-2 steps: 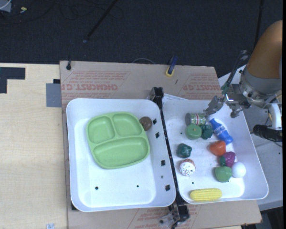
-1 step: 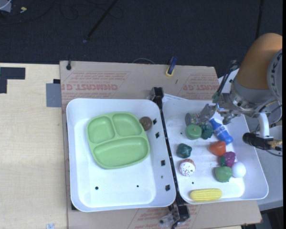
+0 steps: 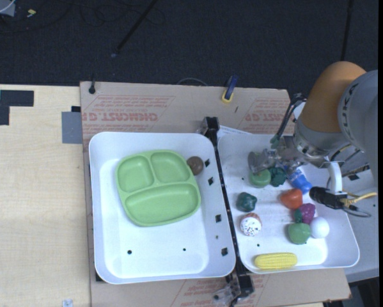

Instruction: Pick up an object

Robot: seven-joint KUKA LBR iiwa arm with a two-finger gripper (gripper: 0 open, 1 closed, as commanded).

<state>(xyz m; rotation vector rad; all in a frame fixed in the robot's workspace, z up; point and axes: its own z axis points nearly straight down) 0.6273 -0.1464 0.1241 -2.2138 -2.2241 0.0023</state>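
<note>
My gripper [image 3: 266, 165] is low over the back of the right bin [image 3: 344, 251], reaching in from the right. Just beneath it lie a light green round piece [image 3: 260, 178] and a teal piece [image 3: 279, 176], with a blue piece [image 3: 300, 181] to their right. I cannot make out anything held in it. Further forward are a dark green piece [image 3: 246, 201], a white sprinkled cupcake [image 3: 250, 224], an orange-red piece [image 3: 291, 198], a purple piece [image 3: 306, 211], a green piece [image 3: 298, 233], a white ball [image 3: 320, 228] and a yellow corn cob [image 3: 275, 260].
The left bin [image 3: 108, 235] holds a green divided plate [image 3: 158, 186] and a brown ball [image 3: 195, 165] by its right wall. A black divider [image 3: 220, 190] runs between the bins. Both stand on cardboard [image 3: 153, 107] on the bench.
</note>
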